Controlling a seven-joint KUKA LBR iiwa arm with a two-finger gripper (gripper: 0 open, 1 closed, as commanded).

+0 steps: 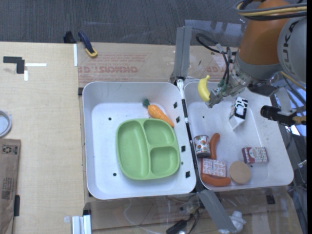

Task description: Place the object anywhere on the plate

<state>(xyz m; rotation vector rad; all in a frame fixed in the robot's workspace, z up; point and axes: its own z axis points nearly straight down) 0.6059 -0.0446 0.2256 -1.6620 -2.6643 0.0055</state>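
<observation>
**Banana riding high over the right bin, plate waiting in the left**

I am pinching the yellow banana (204, 88) in my claw (210, 97), my fingers pressed against its lower end, and it is hanging nearly upright over the right bin (273, 145) near that bin's 11 o'clock corner. The green divided plate (147, 149) is lying in the middle of the left bin (97, 130), well apart from the banana, at about 8 o'clock from it. A toy carrot (159, 112) is resting just off the plate's rim at 12 o'clock, leaf end pointing up and left.

Around my claw, at 3 o'clock, a small black-and-white carton (238, 109) is lying on the right bin's floor. Toward 6 o'clock, a small printed can (201, 145) is standing beside an orange sausage (214, 145); below them a red-and-white box (213, 168) is lying across a second sausage (216, 181), with a tan round disc (240, 173) just beside it and a red carton (255, 155) further right.
</observation>
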